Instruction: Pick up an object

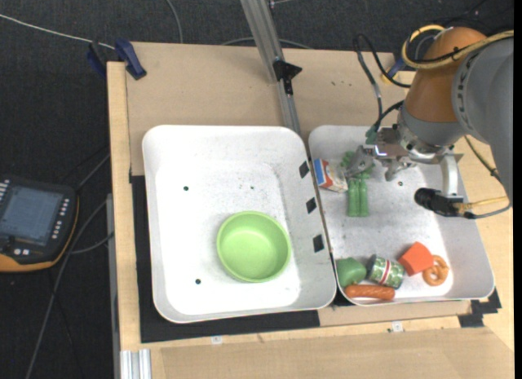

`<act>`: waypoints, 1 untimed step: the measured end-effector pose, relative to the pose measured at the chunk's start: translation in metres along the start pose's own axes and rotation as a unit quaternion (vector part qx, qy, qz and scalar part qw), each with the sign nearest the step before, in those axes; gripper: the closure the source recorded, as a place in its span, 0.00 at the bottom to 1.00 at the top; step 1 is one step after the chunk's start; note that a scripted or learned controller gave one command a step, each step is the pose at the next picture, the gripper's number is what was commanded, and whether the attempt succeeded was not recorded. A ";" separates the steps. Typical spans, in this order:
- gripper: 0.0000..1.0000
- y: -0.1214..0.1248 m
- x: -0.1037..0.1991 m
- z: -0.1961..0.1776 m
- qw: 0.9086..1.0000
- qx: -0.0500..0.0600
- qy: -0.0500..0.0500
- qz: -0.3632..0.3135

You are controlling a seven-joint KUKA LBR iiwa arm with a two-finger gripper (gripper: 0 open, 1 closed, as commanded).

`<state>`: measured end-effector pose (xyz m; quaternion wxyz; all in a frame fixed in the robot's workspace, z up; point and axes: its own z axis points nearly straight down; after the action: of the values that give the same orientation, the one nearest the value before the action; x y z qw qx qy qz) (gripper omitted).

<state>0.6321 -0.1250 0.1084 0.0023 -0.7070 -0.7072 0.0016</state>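
Gripper [359,167] (grip state unclear) hovers over green block [357,200], beside small carton [329,176]

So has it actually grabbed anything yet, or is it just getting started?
Nothing looks lifted yet. The gripper is low in the right bin, right over a green block beside a small red-and-white carton; I can't tell whether it has a hold. The pretzel, orange piece, can and sausage lie at the near edge, and the green bowl sits in the left bin. Grasping and lifting remain.
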 end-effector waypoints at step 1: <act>0.00 0.000 0.000 0.013 1.000 -0.003 0.000 0.000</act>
<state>0.6321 -0.1248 0.0953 0.0002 -0.7070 -0.7072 0.0002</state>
